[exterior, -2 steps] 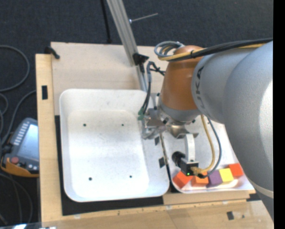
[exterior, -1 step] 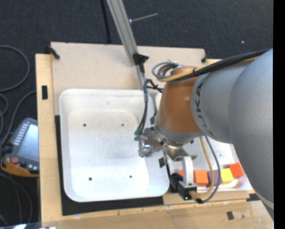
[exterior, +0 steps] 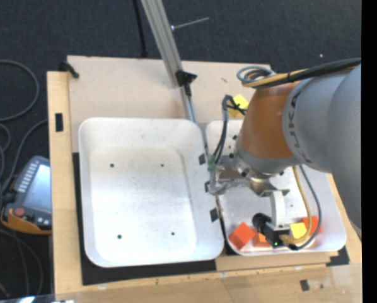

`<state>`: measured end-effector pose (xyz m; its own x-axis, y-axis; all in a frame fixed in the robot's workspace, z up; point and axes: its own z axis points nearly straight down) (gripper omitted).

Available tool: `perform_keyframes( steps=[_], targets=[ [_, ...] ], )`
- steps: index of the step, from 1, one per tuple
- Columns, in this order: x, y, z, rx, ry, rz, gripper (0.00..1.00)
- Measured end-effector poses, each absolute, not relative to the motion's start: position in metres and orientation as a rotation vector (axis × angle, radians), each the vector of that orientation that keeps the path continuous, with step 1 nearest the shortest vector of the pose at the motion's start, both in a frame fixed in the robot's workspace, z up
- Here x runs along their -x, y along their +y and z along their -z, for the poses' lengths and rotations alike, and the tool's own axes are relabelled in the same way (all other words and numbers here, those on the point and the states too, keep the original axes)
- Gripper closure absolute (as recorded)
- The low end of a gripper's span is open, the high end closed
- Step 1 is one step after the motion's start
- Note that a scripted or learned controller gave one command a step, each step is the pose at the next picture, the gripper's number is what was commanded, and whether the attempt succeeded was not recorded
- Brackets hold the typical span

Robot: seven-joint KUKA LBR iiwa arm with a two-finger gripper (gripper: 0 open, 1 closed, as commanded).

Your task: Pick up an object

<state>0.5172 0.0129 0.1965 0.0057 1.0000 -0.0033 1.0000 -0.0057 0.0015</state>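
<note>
Grey-and-orange arm (exterior: 283, 131) over right bin (exterior: 332, 240), grasp cannot be told, tan bench (exterior: 125, 87), dark carpet (exterior: 62, 17)

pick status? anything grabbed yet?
Done: the arm is low over the right bin, close above its objects. In hand: no grasp visible; the orange block and yellow block both lie on the bin floor. Left: close on one and lift it clear.
</note>
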Motion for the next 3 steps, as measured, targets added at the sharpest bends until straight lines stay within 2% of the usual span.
perform_keyframes(
  steps=[1,2,3],
  targets=[
    [-0.501,0.077,-0.264,-2.209,2.230,-0.012,1.00],
    [-0.560,0.089,-0.225,-2.214,2.226,0.001,1.00],
    [-0.558,0.088,-0.227,-2.211,2.231,0.003,0.00]
  ],
)
